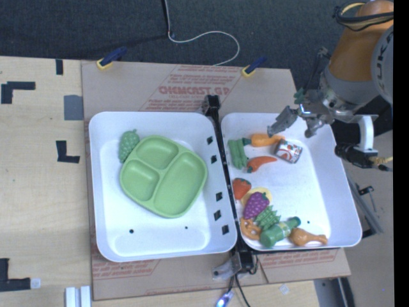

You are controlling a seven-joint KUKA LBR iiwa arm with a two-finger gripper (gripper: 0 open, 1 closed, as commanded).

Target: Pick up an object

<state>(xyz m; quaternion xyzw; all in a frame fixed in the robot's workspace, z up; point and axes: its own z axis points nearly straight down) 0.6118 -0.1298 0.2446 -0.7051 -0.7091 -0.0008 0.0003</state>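
- A small can (pixel 289 151) with a red-and-white label is lying on its side in the right bin (pixel 323 184), near that bin's far edge, just below the gripper.
- The gripper (pixel 295 124) is hanging over the far edge of the right bin with its two fingers spread apart and nothing between them; one fingertip is sitting above the can, the other toward the bin's right edge.
- An orange carrot (pixel 262 140) is lying just left of the can, with a red pepper (pixel 261 163) beside it and green beans (pixel 237 153) by the bin's left wall.
- Purple grapes (pixel 255 204), a tomato (pixel 241 188) and other toy foods are crowding the near left corner of the right bin.
- A green divided plate (pixel 163 176) is resting in the middle of the left bin (pixel 105 222), with a green grape bunch (pixel 128 144) touching its far left rim.
- Both bins are sitting on a cardboard sheet (pixel 192 88) on the bench (pixel 38 190).
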